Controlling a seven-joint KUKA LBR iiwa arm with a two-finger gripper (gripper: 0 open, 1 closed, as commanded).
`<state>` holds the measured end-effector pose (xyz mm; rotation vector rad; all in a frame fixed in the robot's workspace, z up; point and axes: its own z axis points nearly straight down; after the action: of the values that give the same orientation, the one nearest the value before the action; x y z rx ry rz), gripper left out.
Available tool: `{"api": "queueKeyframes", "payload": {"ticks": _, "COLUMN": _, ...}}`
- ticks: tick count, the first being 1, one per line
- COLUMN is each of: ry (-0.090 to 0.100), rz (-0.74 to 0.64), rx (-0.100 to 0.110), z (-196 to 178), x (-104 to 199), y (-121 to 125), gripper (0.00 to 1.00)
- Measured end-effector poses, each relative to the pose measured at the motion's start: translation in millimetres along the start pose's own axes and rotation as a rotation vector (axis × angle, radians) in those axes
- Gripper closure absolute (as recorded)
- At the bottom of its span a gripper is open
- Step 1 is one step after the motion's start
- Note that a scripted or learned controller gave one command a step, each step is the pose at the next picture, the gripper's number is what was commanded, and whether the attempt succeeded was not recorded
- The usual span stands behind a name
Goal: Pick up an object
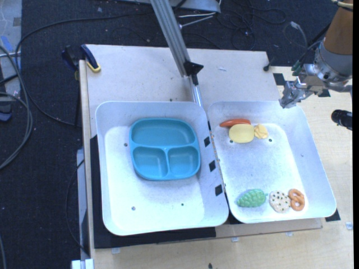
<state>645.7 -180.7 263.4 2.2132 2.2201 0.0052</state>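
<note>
Two white bins (112, 206) are seen on a bench. Gripper (289, 98) is poised at the right bin's one o'clock corner; jaw state cannot be told. Pretzel (297, 199) is at five o'clock.

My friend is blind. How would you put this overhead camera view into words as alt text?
A grey robot arm's gripper hangs above the far right corner of the right white bin, which contains small toy foods. The left white bin holds a blue three-compartment plastic tray.

Both white bins (112, 167) look like matt, faintly speckled plastic; the blue divided tray (165, 149) is smooth, slightly glossy plastic. The tabletop (140, 74) appears pale, dull wood.
</note>
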Motion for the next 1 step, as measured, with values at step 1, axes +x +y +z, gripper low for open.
{"api": "queueKeyframes", "payload": {"ticks": 1, "ry": 0.003, "rz": -0.002, "rx": 0.006, "z": -2.6, "x": 45.8, "y": -1.2, "gripper": 1.00}}
